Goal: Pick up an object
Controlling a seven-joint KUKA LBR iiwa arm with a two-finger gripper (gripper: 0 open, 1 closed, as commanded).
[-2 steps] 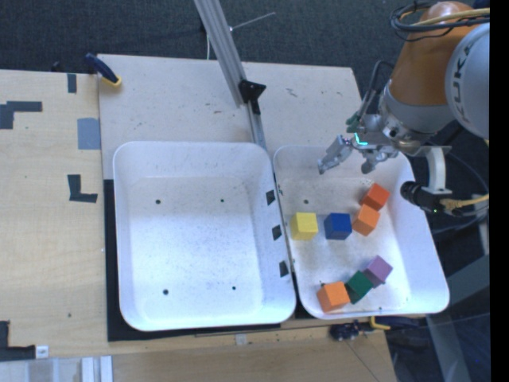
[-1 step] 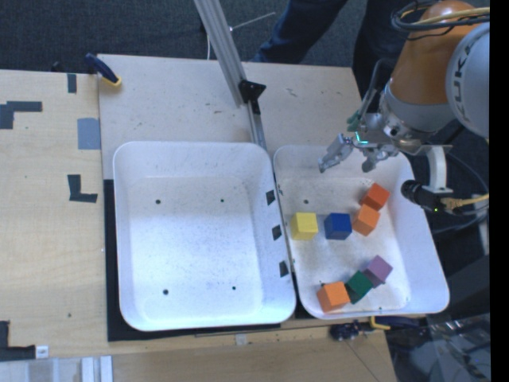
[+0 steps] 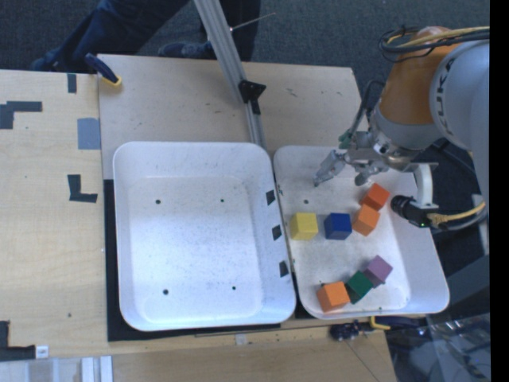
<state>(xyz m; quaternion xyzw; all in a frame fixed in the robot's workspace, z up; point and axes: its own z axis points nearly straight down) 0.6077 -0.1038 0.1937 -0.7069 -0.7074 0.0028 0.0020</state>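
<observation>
camera view: the jaws [image 3: 343,170] hang over the far end of the right bin [image 3: 421,293], spread apart with nothing between the fingers; one finger [image 3: 324,172] reaches toward the left bin [image 3: 131,213], the other sits back under the wrist. no block is held.

the candidates for the pick all lie in the right bin, nearer the camera than the jaws. just beside the wrist side are two orange blocks [image 3: 371,208], touching or almost touching each other. a little farther off, a blue block [image 3: 338,225] and a yellow block [image 3: 303,226] sit side by side, close but seemingly apart. well away from the jaws, at the near end, an orange cube [image 3: 334,295], a green block [image 3: 360,285] and a purple block [image 3: 379,269] are bunched together, touching.

likely trouble: the jaws are over bare bin floor, so closing here would probably catch nothing. going for the orange pair, a finger could land on the neighbour and push both aside instead of straddling one. the near cluster is packed, leaving little room for a finger to slip in. blue looks the easier target.

the left bin shows just a few dark marks on its floor. both bins rest on the worktop [image 3: 48,229].
</observation>
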